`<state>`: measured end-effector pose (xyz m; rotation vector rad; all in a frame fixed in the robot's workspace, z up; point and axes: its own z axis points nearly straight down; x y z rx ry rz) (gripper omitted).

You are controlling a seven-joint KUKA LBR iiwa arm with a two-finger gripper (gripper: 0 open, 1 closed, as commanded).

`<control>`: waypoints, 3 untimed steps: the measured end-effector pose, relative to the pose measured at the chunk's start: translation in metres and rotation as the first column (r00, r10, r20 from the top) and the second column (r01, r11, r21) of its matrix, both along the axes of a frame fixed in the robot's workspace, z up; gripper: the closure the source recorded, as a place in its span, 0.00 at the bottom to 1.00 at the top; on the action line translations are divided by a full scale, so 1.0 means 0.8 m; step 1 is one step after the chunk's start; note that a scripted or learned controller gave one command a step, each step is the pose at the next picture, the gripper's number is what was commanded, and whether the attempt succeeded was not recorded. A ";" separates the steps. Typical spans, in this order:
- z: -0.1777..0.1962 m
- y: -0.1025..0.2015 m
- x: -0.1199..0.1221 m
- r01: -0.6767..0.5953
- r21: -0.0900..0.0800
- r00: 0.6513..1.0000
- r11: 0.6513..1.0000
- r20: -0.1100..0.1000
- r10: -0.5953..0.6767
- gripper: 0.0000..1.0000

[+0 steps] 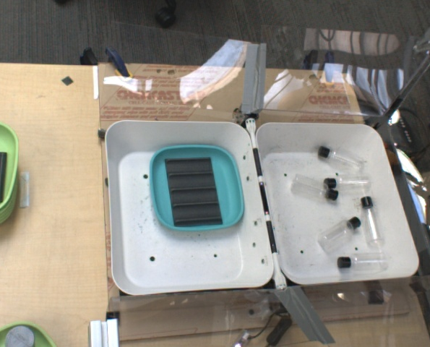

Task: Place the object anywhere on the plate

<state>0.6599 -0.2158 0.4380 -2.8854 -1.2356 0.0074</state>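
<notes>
A teal square plate (230,194) lies in the left white bin (128,223), with a black ridged insert (193,191) on its middle. In the right white bin (301,248) lie several clear plastic vials with black caps, among them one near the top (337,157), one in the middle (317,186), one at the right (371,215) and one at the bottom (359,262). They lie flat and scattered, apart from the plate.
A green dish (1,208) holding a dark block sits at the left edge of the wooden bench. Cardboard and a metal divider (254,78) stand behind the bins. A green round object (16,336) is at the bottom left corner.
</notes>
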 end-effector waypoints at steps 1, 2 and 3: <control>-0.001 0.001 -0.008 0.067 0.001 0.998 0.998 -0.003 -0.067 0.00; -0.002 0.009 -0.007 0.223 -0.001 0.975 0.975 -0.004 -0.223 0.00; 0.000 -0.008 -0.023 0.343 -0.002 0.939 0.939 -0.004 -0.343 0.00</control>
